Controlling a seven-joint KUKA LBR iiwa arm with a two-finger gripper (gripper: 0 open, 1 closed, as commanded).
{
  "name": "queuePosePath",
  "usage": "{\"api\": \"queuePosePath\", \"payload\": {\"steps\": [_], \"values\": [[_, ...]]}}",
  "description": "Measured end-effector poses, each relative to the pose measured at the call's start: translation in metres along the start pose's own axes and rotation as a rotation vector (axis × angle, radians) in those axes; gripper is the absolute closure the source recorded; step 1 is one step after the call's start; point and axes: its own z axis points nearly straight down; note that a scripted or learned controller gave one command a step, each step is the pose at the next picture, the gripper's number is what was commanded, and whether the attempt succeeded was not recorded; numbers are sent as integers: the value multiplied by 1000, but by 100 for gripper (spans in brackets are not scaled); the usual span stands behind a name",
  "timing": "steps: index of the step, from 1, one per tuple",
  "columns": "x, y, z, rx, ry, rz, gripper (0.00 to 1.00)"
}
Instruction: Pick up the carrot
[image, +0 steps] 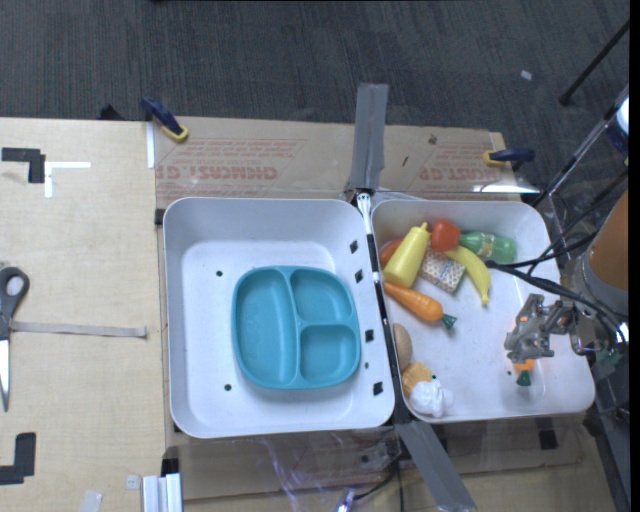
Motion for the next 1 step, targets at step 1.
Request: {"api": "queuePosePath", "payload": {"steps": [1], "values": [[-3, 1, -10, 1, -6, -3, 100]]}}
